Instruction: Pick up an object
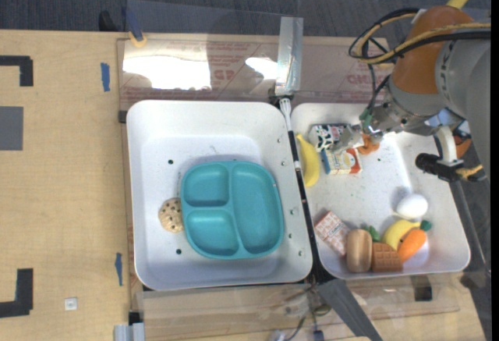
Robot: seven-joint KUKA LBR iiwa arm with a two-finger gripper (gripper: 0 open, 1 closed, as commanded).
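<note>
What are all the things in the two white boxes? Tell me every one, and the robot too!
Left white bin: one, white, left side of the bench.
Right white bin: one, white, beside it.
Teal divided plastic tray: one, teal, left bin.
Round speckled cookie: one, tan, touching the tray's left edge.
Yellow toy banana: one, right bin's left wall.
Small milk carton: one, white and blue, right bin's top.
White egg: one, right bin.
Pile of toy foods: several, brown, yellow, orange, pink, right bin's front.
Grey arm's gripper: one, over the right bin.
</note>
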